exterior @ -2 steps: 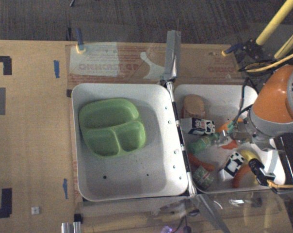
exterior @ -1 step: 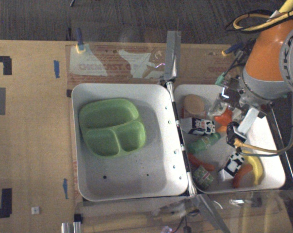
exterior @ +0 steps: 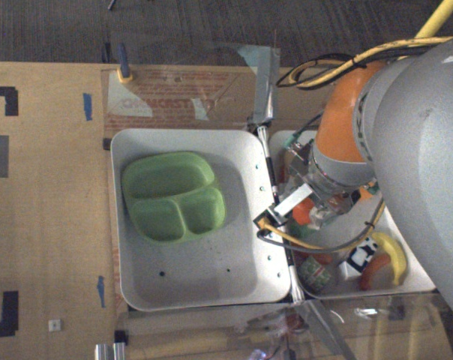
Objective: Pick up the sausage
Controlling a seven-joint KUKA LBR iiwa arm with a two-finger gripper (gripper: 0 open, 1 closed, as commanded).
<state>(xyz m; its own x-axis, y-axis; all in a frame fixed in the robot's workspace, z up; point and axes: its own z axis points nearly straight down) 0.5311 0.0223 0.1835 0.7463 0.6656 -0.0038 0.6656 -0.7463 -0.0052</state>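
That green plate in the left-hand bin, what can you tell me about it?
The green plate is a rounded, matte, plastic-looking tray with three compartments: one long section along the top and two smaller ones below. It lies flat and slightly askew on the floor of the left white bin, toward its upper left. The compartments look bare.

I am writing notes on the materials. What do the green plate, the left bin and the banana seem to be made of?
Green plate: likely moulded plastic, matte; even colour, rounded dividers between three compartments.
Left bin: probably plastic, smooth white; rounded corners and soft shading, though painted metal is possible.
Banana: yellow, faintly glossy; possibly a plastic toy, but too small to tell from real fruit.
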